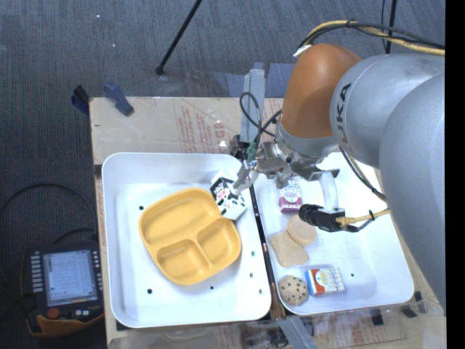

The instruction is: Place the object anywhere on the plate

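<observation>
Here is the grey arm reaching in from the right, its orange band above the wrist, and the end effector sits low over the wall between the two white bins. Just below its tip is a small black-and-white patterned carton — tilted, touching the upper right rim of the yellow divided plate in the left bin. Whether the end effector is open or closed on that carton I cannot tell; the tip is too small and cluttered to read. Over in the right bin: a purple-labelled little bottle, two tan bread-like slices overlapping, a speckled cookie and a small box just beside it. The counter beneath is bare wood — a handheld pendant lies at the lower left.
</observation>
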Available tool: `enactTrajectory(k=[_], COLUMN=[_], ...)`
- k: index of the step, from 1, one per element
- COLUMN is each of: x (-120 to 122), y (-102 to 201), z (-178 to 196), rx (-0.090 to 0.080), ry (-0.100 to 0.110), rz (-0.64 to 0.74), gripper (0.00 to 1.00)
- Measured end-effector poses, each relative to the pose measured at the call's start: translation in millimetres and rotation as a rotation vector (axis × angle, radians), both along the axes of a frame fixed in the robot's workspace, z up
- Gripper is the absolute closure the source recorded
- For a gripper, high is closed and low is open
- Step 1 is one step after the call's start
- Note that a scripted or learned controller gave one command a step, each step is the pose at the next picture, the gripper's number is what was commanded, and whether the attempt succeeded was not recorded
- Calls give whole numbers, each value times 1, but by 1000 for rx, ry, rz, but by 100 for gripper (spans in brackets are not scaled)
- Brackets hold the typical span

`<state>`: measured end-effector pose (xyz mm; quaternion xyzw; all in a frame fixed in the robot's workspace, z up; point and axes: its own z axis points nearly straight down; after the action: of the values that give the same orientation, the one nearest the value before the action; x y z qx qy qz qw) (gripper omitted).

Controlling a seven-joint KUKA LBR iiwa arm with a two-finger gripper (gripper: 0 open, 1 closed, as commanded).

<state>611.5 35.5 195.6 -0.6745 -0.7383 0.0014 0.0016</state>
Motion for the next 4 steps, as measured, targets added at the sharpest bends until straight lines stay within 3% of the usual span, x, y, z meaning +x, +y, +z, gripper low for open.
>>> enactTrajectory(k=[1, 2, 3, 4], x=[32, 9, 31, -32], y=[-4, 2, 58, 62], z=[-10, -10, -7, 45], rx=[-2, -2, -5, -6], ry=[0, 2, 1, 2], rz=[-230, -433, -803, -887], gripper=[0, 0, 0, 0])
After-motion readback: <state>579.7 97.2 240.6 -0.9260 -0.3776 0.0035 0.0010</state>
